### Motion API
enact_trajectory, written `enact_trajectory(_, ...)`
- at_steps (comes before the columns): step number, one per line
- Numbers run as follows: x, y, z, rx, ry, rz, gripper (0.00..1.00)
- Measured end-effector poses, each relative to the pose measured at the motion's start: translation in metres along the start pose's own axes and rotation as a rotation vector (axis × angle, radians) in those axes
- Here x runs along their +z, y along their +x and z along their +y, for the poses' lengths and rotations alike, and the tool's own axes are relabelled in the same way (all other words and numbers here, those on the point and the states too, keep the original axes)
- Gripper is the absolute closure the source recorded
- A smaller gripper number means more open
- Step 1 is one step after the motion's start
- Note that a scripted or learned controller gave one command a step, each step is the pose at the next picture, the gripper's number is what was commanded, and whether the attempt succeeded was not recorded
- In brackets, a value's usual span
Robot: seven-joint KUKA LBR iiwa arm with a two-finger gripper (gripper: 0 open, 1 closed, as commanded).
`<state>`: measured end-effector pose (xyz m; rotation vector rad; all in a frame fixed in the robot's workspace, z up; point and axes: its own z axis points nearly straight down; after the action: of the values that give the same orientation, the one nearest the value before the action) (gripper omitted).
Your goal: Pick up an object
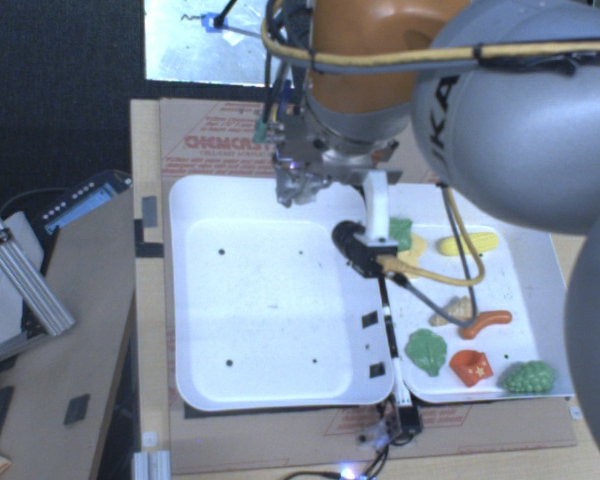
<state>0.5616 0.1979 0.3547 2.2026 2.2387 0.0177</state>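
Bins | right bin (525,288): yellow piece (468,243), red piece (470,367), green cluster (529,376) | jaws over left bin (260,308) far rim, opening unreadable

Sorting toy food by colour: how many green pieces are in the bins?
3, all in the right bin: a green lump far left, by the arm; a leafy piece front left; a bumpy bunch front right. The arm may hide more.

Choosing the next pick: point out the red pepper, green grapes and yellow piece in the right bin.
red pepper (470,367), camera view, middle of its body.
green grapes (528,376), camera view, centre of the bunch.
yellow piece (479,242), camera view, its bare middle.
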Motion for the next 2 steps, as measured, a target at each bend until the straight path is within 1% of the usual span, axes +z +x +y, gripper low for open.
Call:
enact_trajectory(1,-0.108,0.039,-0.035,0.005,-0.002,0.001,1.00)
enact_trajectory(2,-0.006,0.038,-0.077,0.012,0.017,-0.010,1.00)
